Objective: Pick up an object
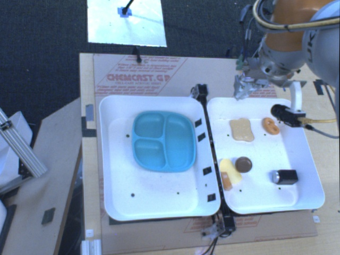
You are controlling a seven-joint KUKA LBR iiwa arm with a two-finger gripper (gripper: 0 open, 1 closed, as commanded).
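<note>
Nearest camera: tangle of wires (215,231) at near end of the black strip between the two bins, off task. Just beyond, in right bin (308,195):
- black block (285,177) with silvery end, near right, well apart from the rest
- pale yellow piece (228,169) near left, small orange bit (227,183) touching it
- brown disc (244,164) just beside the yellow piece
- farther back, tan slab (241,130), toast-shaped, and orange ring (271,126), near each other but apart

Left bin (114,195) carrying blue divided plate (162,141), flat, roughly centred.

Progress: pick not begun, going by the layout. Gripper (243,89) up over far rim of right bin, toward its far left corner, clear of every item. Open or closed: cannot tell from this angle. Nothing visibly gripped. All candidates lying loose on the bin floors. Left to do, as a judgement: choose target, descend, close, lift.

Closest candidate probably tan slab, just nearer the camera than the gripper.

In the way:
- tan slab flat and thin, likely hard to pinch
- far bin wall close by
- yellow piece, orange bit and brown disc crowded, so risk of nudging or catching two
- black block alone, probably the cleanest grab
</note>
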